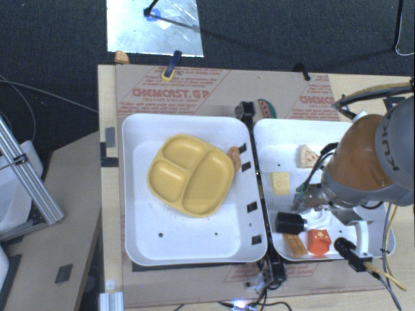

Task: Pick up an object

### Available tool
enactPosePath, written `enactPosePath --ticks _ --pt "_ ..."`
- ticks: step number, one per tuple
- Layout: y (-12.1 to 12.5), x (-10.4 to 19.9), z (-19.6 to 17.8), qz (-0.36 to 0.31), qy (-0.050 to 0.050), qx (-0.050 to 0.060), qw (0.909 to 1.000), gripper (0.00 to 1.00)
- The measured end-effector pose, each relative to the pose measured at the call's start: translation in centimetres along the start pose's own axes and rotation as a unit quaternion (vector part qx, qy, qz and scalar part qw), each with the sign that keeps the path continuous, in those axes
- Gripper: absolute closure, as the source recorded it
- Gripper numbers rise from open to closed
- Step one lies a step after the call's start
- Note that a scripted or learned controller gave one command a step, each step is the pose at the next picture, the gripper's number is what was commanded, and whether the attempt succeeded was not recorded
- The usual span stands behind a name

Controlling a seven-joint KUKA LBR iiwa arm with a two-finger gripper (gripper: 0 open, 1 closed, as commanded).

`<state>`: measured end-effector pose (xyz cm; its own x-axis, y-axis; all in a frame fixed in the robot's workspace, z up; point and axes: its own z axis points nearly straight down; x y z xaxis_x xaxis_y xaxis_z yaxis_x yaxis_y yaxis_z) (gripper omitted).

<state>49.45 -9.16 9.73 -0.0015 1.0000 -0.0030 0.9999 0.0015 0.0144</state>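
- Red block point(318, 241) lies at the front of the right bin point(285, 141), beside a tan stick point(295, 245).
- Gripper point(310, 203) hangs over that bin, near the block; its opening cannot be told.
- Yellow plate point(192, 173) sits in the left bin point(149, 238).

We see even, bright overhead light on the white left bin point(146, 235), glare off the shiny sheet point(130, 24) at top, faint shadows, and mild softness throughout.
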Motion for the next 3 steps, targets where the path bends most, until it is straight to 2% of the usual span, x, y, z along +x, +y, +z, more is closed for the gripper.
enactPosePath --ticks 1,2,3 --pt "4.4 4.2 -15.6 -0.005 0.002 -0.004 1.0000 1.00" --pt "14.8 1.8 -10.1 -0.002 0.000 0.005 1.0000 1.00" --pt "8.9 -0.2 -1.9 0.002 0.002 0.012 0.9999 1.00"
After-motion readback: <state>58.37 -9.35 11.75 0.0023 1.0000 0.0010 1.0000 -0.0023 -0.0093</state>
